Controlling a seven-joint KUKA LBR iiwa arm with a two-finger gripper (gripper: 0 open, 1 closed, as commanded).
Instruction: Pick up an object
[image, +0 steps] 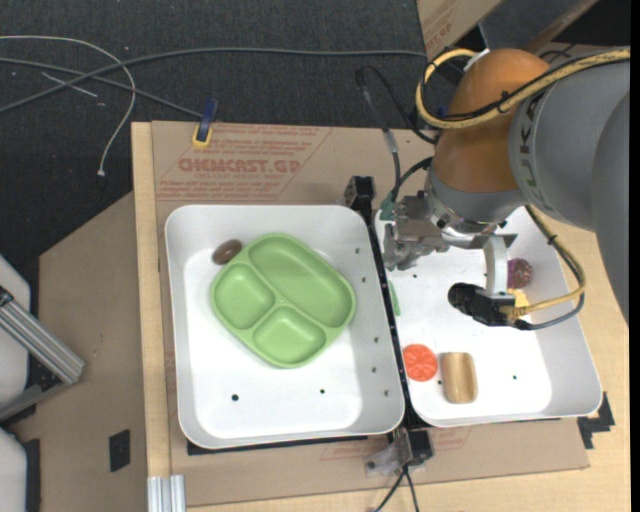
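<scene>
Grey arm (570, 120) with orange band comes in from the right, over the upper part of the right bin (525, 390)

Brown cardboard sheet (150, 330) lies under both bins. Red print along its top edge reads roughly "CHEMCAST GP"; the smaller red lines below it are too small to read

Left bin (280, 405) holds a green divided plate (283, 298) with three compartments, lying flat near the middle and tilted diagonally in the view

Gripper (405, 245) points down at the upper left of the right bin, just beside the wall shared with the left bin. Cannot tell whether it is parted or closed, and nothing shows gripped in it

Objects in the right bin:
- tan cylinder (459, 377) on its side near the front edge, well below the gripper
- orange disc (419, 363) just left of the cylinder, near the shared wall, about touching it
- purple lumpy piece (520, 271) to the right of the gripper, apart from it
- thin green sliver (394, 298) against the shared wall, just below the gripper, nearest thing to it

Small brown oval piece (228, 252) in the left bin, touching the plate's upper left rim

Blue clip (206, 120) on the cardboard's top edge, outside the bins
</scene>
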